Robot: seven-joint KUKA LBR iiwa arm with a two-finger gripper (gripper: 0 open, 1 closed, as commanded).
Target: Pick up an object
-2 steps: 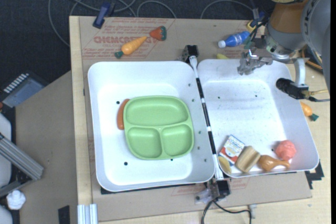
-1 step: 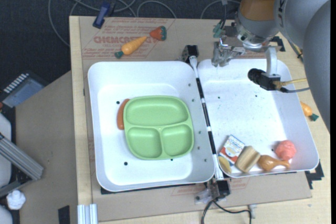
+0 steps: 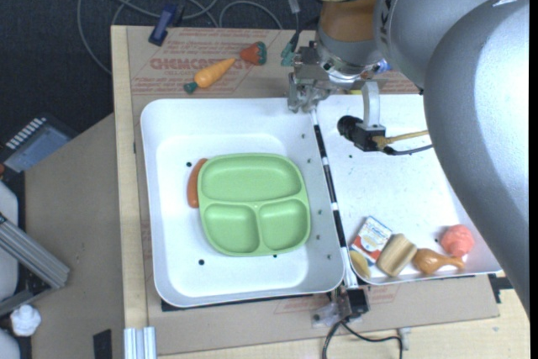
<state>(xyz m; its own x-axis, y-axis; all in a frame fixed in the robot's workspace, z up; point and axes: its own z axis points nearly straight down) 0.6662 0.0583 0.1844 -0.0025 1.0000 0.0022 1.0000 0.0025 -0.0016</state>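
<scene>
The arm point(image 3: 437, 29) reaches in from the right, and its gripper point(image 3: 304, 92) hangs at the far end of the rim where the two bins meet; I cannot tell how the gripper stands, as the wrist and its fittings crowd that spot. The left bin point(image 3: 160, 206) holds a green tray point(image 3: 252, 202) with three compartments, lying flat near the bin's middle. An orange sausage point(image 3: 192, 183) lies just beside the tray's left edge, partly tucked under it. In the right bin point(image 3: 395, 181) the things sit clustered at the near corner: a small packet point(image 3: 371, 234) with red and white on it, a tan roll point(image 3: 396, 254) touching it, a brown curved piece point(image 3: 430, 261) next to the roll, and a pink lump point(image 3: 457, 240) at the right, close to the arm's body. A black fitting with a tan cable point(image 3: 361, 133) hangs over the far part of the right bin, below the wrist. Beyond the bins, on the cardboard point(image 3: 202, 46), lie a toy carrot point(image 3: 213, 72) and a small red and green piece point(image 3: 254, 55) near it, well apart from the gripper. A blue clip point(image 3: 165, 23) rests at the cardboard's far left edge.
</scene>
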